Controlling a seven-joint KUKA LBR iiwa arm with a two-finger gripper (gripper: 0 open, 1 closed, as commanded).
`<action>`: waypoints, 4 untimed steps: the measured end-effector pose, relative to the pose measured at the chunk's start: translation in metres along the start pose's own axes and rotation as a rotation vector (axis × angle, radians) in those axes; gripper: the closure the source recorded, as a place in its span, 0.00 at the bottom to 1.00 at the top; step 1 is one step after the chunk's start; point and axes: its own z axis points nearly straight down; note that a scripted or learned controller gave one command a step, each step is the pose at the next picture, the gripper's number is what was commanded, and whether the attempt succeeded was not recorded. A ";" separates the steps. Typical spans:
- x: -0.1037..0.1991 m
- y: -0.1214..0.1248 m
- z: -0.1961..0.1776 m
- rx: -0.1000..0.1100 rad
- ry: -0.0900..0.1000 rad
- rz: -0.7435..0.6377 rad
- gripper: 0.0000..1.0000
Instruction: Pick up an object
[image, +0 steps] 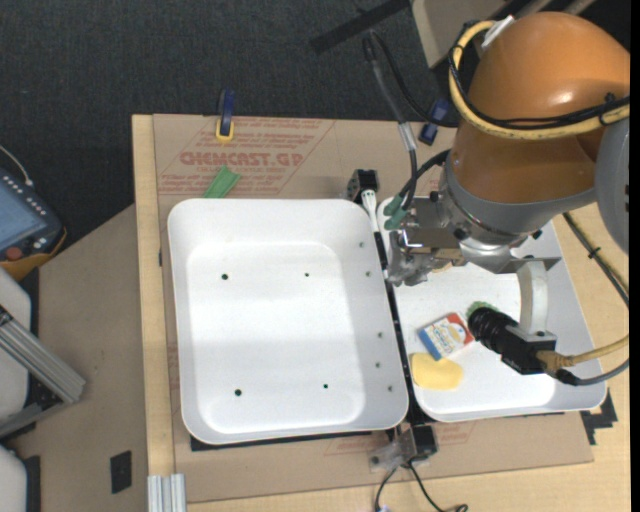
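Note:
My gripper (408, 262) hangs low over the near-left part of the right bin (500, 392), close to the wall it shares with the left bin (270, 330). In the right bin, in front of the gripper, lies a small red, white and blue box (445, 336). A pale yellow lump (437, 374) sits just in front of the box, touching it. A bit of something green (481, 309) peeks out behind the box. The big orange and grey wrist hides the back of the right bin. Nothing shows between the gripper's fingers.
Both bins rest on a cardboard sheet (260, 150). A green strip (222, 182) and a blue clip (226, 112) lie on it behind the left bin. Cables run past the arm at the back and right.

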 end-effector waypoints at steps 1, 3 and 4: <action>0.028 0.000 0.009 0.000 0.001 -0.004 1.00; -0.087 0.000 0.042 0.003 0.001 0.002 1.00; -0.045 0.001 -0.008 -0.010 0.002 -0.005 1.00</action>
